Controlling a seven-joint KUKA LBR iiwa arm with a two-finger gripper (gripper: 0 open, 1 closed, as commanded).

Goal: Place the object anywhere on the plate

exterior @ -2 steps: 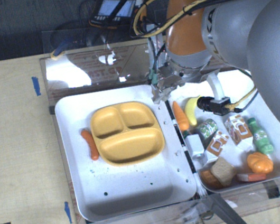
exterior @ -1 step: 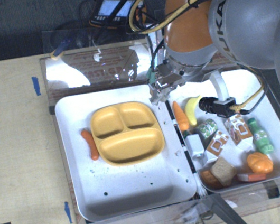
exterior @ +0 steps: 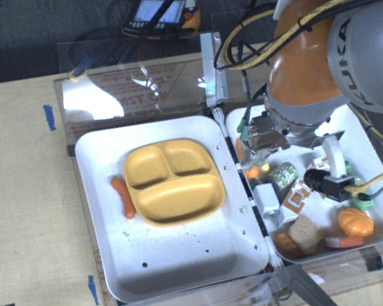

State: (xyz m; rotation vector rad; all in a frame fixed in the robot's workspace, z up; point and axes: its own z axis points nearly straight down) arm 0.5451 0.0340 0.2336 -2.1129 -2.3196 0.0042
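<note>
The wooden bench point(exterior: 26, 214) carries both bins; the grey arm point(exterior: 373, 58) reaches in from the right, and its orange band point(exterior: 303, 56) stands above the far part of the right bin point(exterior: 364, 133). The left bin point(exterior: 180, 257) is white and shallow; the plate point(exterior: 174, 181) lies in its far half. The plate is yellow with rounded corners and has three compartments: two smaller ones side by side on the far side, one wide one on the near side.

The hand point(exterior: 257, 141) hangs over the far left corner of the right bin, close to the wall between the two bins; whether it is spread or pressed together cannot be told, because the wrist covers it. Just below the hand, in that same bin and well apart from the plate, lies a small orange piece point(exterior: 253, 171); it is bright, round and partly hidden, and whether the hand touches it cannot be told.

Other things lie in the right bin: a brown bread slice point(exterior: 306, 232) in the near part, a round orange fruit point(exterior: 356, 222) near the right corner, an orange-and-white box point(exterior: 296, 198) in the middle, a green-and-white packet point(exterior: 283, 174) beside the small orange piece. In the left bin a long orange stick point(exterior: 124, 197) lies just beside the left edge of the plate, on the bin floor.
</note>
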